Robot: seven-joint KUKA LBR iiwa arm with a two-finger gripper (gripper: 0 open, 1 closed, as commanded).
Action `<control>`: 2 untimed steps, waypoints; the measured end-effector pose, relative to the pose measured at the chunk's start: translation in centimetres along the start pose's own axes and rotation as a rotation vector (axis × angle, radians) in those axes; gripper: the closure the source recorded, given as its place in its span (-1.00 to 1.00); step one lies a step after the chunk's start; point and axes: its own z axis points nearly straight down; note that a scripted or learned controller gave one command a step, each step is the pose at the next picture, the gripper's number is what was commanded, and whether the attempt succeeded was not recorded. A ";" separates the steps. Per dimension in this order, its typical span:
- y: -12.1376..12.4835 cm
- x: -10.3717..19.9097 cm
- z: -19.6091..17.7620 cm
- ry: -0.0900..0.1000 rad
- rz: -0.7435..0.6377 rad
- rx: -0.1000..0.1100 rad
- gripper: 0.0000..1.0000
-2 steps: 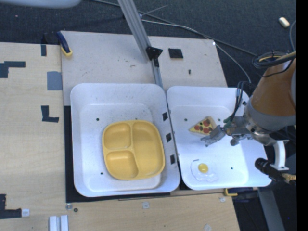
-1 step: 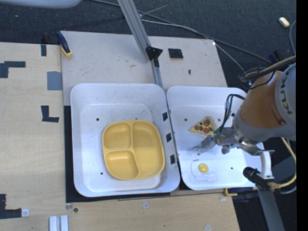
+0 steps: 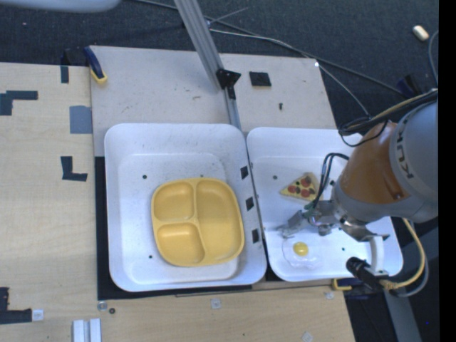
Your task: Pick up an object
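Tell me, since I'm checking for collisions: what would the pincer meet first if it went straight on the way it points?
The pincer points toward the view's left, low over the right bin. Past its tip lies bare bin floor, then the bin's left wall. The egg and pizza slice sit off that line, though depth is unclear.

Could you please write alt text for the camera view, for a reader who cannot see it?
A grey and orange robot arm reaches from the right into the right bin, its pincer low between a toy pizza slice and a toy fried egg. The left bin holds a yellow divided plate.
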 end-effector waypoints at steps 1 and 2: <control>0.0 0.0 -1.2 0.000 0.000 -0.001 1.00; 0.4 0.1 -5.4 0.001 -0.001 -0.002 1.00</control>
